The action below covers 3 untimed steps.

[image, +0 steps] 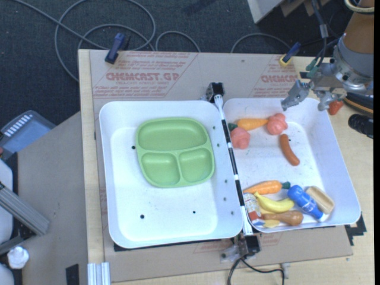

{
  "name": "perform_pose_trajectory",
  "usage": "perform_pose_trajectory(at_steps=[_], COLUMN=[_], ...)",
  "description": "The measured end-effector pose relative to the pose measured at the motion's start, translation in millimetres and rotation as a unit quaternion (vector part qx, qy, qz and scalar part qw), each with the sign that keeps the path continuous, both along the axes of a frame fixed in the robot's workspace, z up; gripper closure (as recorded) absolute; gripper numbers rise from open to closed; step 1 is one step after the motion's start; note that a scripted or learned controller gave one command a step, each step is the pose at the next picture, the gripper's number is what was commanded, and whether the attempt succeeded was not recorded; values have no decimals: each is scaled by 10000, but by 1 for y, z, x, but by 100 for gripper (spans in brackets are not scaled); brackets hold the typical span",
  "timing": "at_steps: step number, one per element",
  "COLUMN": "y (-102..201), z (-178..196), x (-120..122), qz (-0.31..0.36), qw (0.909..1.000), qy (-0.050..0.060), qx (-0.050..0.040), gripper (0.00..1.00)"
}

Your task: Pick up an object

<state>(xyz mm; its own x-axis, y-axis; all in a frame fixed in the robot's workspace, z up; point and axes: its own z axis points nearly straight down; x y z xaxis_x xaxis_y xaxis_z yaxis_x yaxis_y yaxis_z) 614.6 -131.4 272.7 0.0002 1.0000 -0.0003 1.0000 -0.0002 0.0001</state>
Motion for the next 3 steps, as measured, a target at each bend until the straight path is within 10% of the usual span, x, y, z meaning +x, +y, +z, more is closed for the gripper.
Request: perform_pose_trajectory(at_steps=[2,3], y=[-38,-38], z=[-185,-174], x=[1,2], qz=[-1,-5], qw=[10000,10000], qy=[8,-10], qx=[3,-3], gripper=[0,100])
